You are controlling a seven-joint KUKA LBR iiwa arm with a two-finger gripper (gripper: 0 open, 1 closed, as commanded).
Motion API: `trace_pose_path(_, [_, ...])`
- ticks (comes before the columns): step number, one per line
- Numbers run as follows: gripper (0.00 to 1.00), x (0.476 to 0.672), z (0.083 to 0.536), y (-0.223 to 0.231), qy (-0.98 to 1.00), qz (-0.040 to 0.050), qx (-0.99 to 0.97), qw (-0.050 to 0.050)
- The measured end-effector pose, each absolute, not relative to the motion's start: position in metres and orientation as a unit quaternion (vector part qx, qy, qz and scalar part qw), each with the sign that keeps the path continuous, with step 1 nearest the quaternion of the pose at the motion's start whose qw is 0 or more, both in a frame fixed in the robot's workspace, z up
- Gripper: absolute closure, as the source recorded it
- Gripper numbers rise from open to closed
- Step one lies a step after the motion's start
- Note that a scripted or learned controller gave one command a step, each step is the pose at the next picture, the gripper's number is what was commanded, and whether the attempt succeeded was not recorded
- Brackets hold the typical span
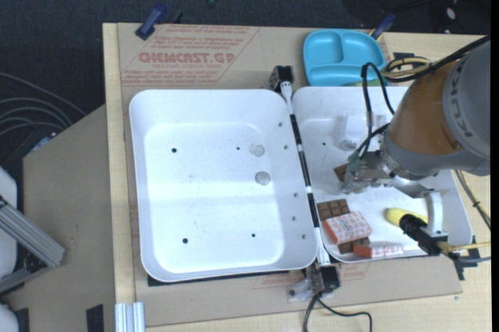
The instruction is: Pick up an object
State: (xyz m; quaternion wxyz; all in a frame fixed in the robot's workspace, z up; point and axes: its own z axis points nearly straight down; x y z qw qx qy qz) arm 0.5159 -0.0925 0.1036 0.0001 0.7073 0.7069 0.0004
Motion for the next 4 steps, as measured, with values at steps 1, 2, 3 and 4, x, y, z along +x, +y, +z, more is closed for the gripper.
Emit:
trace_pose_path(1, [0.00,0.516,0.104,-0.092,0.707,0.0003,0.707,0.000])
trace_pose_path(2, [0.00,0.479,0.184,-0.058,0.707,-0.0001,0.707,0.000])
trace_pose_path(3, [0.00,0.479,0.090,-0.095,0.707,-0.0003,0.707,-0.001])
trace_pose_path(4, [0.00,0.529,0.087,-0.095,0.707,0.0020,0.707,0.002])
